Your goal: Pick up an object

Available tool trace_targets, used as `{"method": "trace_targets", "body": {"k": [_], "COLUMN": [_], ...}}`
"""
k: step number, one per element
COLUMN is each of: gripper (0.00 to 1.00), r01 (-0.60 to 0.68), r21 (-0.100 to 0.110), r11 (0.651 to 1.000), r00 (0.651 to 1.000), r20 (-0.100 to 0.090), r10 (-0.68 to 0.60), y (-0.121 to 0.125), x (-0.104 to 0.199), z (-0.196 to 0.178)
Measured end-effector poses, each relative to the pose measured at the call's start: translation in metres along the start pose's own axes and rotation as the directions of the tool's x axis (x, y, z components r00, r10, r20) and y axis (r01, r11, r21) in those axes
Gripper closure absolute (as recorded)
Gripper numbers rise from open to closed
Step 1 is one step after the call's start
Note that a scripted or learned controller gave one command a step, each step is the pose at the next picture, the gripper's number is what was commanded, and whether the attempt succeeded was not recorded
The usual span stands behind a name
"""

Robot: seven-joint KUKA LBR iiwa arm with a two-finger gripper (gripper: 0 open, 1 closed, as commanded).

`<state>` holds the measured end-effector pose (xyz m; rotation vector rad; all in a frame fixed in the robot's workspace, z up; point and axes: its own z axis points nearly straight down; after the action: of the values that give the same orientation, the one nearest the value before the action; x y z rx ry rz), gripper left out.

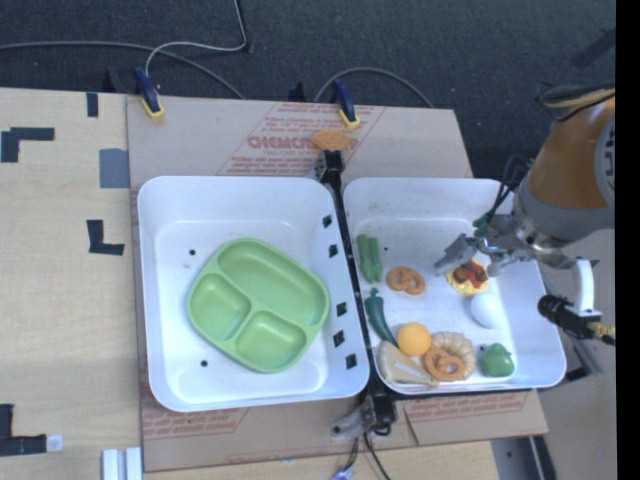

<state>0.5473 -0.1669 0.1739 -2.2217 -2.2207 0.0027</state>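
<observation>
Gripper working over the right bin's toy food, above a red-and-yellow piece; no grasp confirmed.

Nearest, along the right bin's [548, 373] front edge, the toy food is crowding together: a pale wedge [400, 370] at the front left corner, a ring-shaped pastry [449, 356] touching it, an orange ball [413, 339] just behind, a green pepper [496, 360] toward the front right corner. This clustering is likely leaving little finger room there. Further back, a white egg-like piece [485, 311] is lying just beside a red-and-yellow item [469, 277], with a pretzel [405, 281] mid-bin and two green vegetables [369, 258] along the left wall. The gripper [481, 251] is hanging directly over the red-and-yellow item, its dark fingers appearing splayed apart to either side; nothing is visibly clamped between them, and contact cannot be judged. The left bin [160, 228] is carrying a green divided plate [258, 304], sitting centrally, well apart from the action.
</observation>
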Motion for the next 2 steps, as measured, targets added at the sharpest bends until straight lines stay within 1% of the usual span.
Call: {"method": "trace_targets", "body": {"k": [1,2], "gripper": [0.0,0.0], "r01": [0.001,0.004], "r21": [-0.007,-0.008], "r11": [1.0,1.0], "r00": [1.0,1.0], "r20": [0.003,0.0], "r10": [-0.001,-0.004], "y": [0.017,0.05], "x": [-0.052,0.02], "z": [0.087,0.087]}}
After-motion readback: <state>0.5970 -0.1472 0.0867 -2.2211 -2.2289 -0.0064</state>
